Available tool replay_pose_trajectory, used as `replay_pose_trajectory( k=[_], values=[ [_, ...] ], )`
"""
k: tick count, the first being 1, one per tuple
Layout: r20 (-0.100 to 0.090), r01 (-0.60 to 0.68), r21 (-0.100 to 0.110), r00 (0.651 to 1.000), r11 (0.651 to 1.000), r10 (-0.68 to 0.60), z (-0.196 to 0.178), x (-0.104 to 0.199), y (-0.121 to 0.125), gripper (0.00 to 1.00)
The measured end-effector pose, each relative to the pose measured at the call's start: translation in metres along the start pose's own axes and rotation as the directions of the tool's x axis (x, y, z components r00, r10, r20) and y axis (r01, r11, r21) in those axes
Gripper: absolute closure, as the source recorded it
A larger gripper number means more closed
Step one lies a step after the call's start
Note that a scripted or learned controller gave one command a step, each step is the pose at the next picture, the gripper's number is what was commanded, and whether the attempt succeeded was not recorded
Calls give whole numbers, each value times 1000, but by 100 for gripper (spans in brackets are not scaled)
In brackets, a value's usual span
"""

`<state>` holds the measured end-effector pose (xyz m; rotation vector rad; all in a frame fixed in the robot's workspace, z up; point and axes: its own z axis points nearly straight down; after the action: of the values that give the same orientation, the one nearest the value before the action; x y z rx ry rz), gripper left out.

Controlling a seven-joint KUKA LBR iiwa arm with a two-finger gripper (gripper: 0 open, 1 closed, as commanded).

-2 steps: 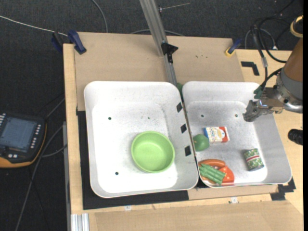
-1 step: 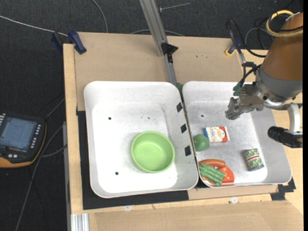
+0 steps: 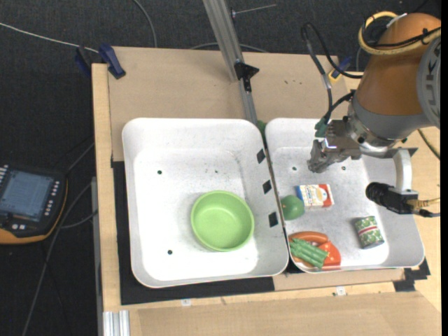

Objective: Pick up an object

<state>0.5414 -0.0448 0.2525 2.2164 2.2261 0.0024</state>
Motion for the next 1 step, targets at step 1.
replay_pose_trajectory(
  k=[1],
  values=[
    [0, 0, 2, 1000, 1000, 0, 12, 46, -3, 100]
  ],
)
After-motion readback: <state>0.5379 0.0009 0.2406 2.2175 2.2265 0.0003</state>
